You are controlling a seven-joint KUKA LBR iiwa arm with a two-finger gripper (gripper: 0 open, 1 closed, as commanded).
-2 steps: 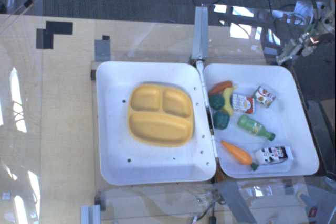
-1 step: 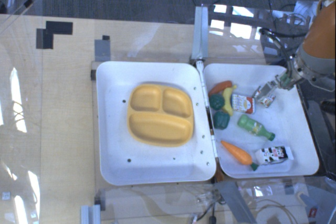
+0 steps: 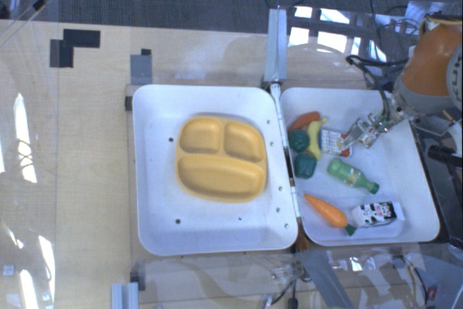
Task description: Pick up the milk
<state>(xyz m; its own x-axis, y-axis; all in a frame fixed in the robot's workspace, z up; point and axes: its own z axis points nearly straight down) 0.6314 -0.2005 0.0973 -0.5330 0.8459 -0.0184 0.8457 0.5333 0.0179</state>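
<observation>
1. Milk: small carton with black-and-white cow pattern, lying on its side in the lower right corner of the right bin, just right of the carrot, its white end close to the carrot's green tip.
2. End effector: in the upper middle of the right bin, reaching in from the right edge of the frame, well apart from the milk; fingers too small and cluttered to tell whether released or clenched.
3. Green bottle: lying tilted between end effector and milk.
4. Cluster at the right bin's left wall: banana, reddish vegetable, dark green vegetable.
5. Left bin: yellow divided tray at its centre.
6. Worktop: pale wood, under both bins.
</observation>
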